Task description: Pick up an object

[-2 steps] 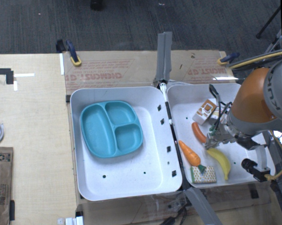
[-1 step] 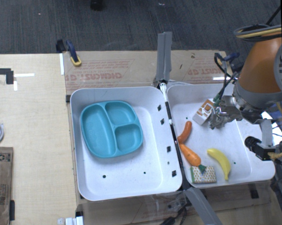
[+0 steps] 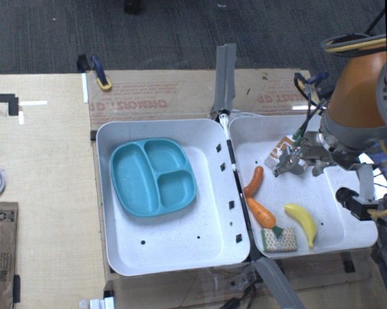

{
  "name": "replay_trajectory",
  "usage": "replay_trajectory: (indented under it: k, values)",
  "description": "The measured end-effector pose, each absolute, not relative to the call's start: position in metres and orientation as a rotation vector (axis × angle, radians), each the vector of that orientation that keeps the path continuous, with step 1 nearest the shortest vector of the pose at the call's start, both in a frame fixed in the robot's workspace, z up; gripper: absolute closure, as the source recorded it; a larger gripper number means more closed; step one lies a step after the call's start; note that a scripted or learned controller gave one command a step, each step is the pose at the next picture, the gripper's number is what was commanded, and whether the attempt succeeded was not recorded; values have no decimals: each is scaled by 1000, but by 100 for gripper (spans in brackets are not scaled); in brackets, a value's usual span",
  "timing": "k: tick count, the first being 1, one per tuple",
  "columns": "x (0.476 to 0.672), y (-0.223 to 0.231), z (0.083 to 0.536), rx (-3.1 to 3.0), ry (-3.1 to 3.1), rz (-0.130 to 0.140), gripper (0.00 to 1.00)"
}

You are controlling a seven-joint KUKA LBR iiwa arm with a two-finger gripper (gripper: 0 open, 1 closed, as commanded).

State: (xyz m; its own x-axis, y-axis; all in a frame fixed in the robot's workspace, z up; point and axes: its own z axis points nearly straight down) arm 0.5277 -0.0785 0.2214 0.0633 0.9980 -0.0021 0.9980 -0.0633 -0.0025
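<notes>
1. Your gripper [image 3: 287,164] hovers over the right bin [image 3: 351,240], near an orange-white packet [image 3: 279,148] (grip state unreadable).
2. You see a sausage [image 3: 253,180], carrot [image 3: 261,212], banana [image 3: 303,223] and sponge [image 3: 279,240] lying below it.
3. Left bin [image 3: 166,257] holds a blue tray [image 3: 153,177].

Tray [image 3: 153,178] in left bin [image 3: 121,250]

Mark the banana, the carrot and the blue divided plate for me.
banana [image 3: 302,221], camera view, middle of its curved body.
carrot [image 3: 261,212], camera view, middle of its orange body.
blue divided plate [image 3: 141,173], camera view, floor of its large compartment.
</notes>
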Motion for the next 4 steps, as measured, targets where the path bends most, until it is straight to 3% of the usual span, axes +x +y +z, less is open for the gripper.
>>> replay_trajectory:
  k: [1, 2, 3, 4]
  values:
    - [543, -113, 93, -2217, -2224, 4, 0]
    - [489, -145, 91, -2176, -2263, 3, 0]
    - [490, -146, 99, -2179, -2259, 4, 100]
    - [522, -69, 211, -2269, -2171, 5, 100]
